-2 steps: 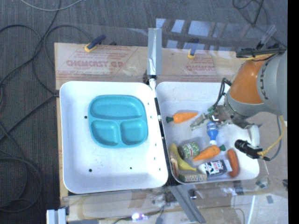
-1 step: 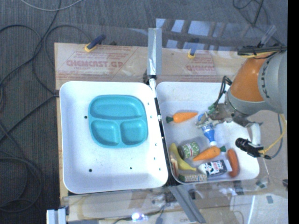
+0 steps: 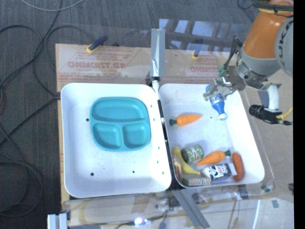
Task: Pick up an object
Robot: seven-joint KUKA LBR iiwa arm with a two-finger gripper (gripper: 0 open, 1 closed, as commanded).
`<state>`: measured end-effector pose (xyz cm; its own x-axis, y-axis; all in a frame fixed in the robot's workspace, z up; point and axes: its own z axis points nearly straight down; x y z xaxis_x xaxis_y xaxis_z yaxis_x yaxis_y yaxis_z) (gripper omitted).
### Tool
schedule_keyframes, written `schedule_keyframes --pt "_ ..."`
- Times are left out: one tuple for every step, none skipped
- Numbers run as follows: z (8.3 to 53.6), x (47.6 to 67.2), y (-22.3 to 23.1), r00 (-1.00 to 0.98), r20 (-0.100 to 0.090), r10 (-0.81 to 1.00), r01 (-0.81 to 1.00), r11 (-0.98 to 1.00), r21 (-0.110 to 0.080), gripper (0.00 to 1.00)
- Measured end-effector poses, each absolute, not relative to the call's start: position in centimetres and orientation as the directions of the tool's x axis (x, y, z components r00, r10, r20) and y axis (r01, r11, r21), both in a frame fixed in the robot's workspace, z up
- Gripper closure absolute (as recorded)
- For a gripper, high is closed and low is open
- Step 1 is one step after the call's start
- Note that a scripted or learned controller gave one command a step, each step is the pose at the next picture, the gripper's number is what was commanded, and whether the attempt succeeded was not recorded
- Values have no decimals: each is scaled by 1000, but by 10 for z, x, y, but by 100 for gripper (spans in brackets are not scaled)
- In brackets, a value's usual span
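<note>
My gripper (image 3: 216, 93) hangs over the far part of the right bin (image 3: 255, 147), below the orange wrist band. A small blue bottle (image 3: 218, 105) with a white end sits between its fingers and points down toward the bin floor, so the gripper is shut on it. An orange carrot (image 3: 187, 119) lies on the bin floor to the left of the bottle, apart from it.
In the right bin's near end lie a green can (image 3: 192, 153), a second carrot (image 3: 212, 158), a banana (image 3: 183, 166), a black-and-white carton (image 3: 218, 171) and a red sausage (image 3: 237, 167). The left bin (image 3: 76, 175) holds a teal divided tray (image 3: 121, 123).
</note>
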<state>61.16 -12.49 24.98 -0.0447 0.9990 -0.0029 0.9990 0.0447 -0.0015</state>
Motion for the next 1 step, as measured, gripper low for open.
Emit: schedule_keyframes --pt "229 602 -125 129 0 992 992 -129 -3 100"
